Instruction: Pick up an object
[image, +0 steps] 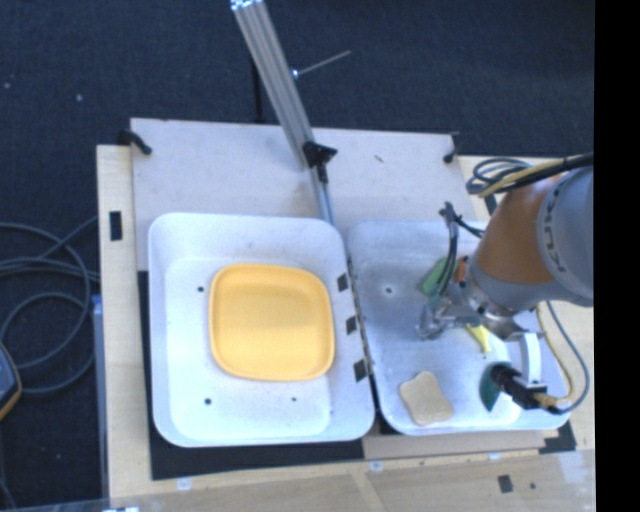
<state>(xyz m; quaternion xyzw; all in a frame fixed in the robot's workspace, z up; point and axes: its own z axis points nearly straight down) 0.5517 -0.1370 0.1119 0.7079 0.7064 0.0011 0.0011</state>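
Two shallow white bins stand side by side on the pale bench (220, 160), their inner rims touching. At the front of the right bin (390, 250) lies a tan toy bread slice (427, 398), flat, near the front wall and apart from everything else. Bare bin floor is free on its left side and behind it.

A little farther back, the gripper (432, 326) hangs low over the middle of the right bin. Its tip is too small and blurred, so I cannot tell if it is opened or closed, and nothing is seen held in it. A small yellow thing (480, 338) shows just beside it, under the wrist. A green thing (435, 277) lies just behind the gripper, partly hidden by the grey and orange arm (520, 250).

The left bin (160, 300) holds a yellow square plate (271, 322) in its middle, with free room along all four walls.

At the back, a slanted metal pole (280, 80) rises from between the bins.
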